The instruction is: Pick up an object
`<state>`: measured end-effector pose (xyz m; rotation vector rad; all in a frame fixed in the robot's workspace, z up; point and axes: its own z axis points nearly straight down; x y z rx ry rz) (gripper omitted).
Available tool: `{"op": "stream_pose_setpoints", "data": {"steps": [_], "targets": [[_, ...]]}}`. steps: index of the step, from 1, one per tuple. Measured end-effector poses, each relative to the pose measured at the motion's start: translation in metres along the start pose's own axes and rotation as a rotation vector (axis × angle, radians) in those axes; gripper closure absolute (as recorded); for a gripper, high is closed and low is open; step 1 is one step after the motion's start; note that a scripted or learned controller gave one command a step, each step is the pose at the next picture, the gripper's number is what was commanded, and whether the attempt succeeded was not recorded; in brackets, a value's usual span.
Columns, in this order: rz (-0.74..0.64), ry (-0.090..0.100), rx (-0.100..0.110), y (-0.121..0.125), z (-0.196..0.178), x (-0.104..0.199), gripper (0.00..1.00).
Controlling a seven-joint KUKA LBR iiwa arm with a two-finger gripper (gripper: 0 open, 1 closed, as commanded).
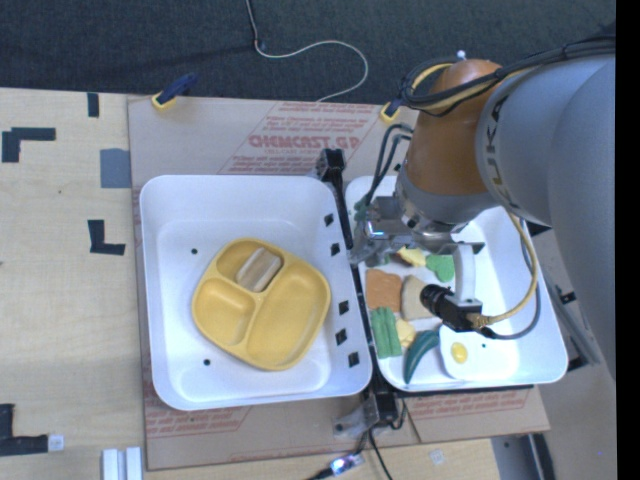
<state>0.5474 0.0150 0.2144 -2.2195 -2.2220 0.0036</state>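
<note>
- Gripper (405, 251): lowered over the near-left part of the right bin (520, 363), among the toy food. Its fingers are hidden under the wrist, so whether they are parted or closed cannot be told, and nothing can be seen held between them.
- Candidate objects: a yellow piece (411, 258) and a green piece (440, 266) lie just beside the gripper; a brown slice (383, 289), a pale slice (415, 298), a green ridged piece (384, 331), a dark green pod (420, 353) and a fried egg (457, 353) crowd the bin's nearer half, several touching.
- Arm: the orange band (450, 133) and grey link (560, 138) overhang the bin from the right; a yellow cable (510, 313) loops beside the wrist.
- Left bin (170, 208): holds a yellow divided plate (262, 305) with a tan piece (260, 266) in its upper compartment.
- Step in hand, as judged: descent for a grasp. It probably goes best by centring on one piece, apart from its neighbours and the bin wall, and closing fully before lifting.
</note>
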Motion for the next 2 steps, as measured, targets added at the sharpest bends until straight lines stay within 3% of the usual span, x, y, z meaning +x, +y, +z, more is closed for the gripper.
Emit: {"op": "stream_pose_setpoints", "data": {"steps": [2], "targets": [[-0.001,0.001,0.000,0.0038,-0.0194,0.0007,1.00]]}}
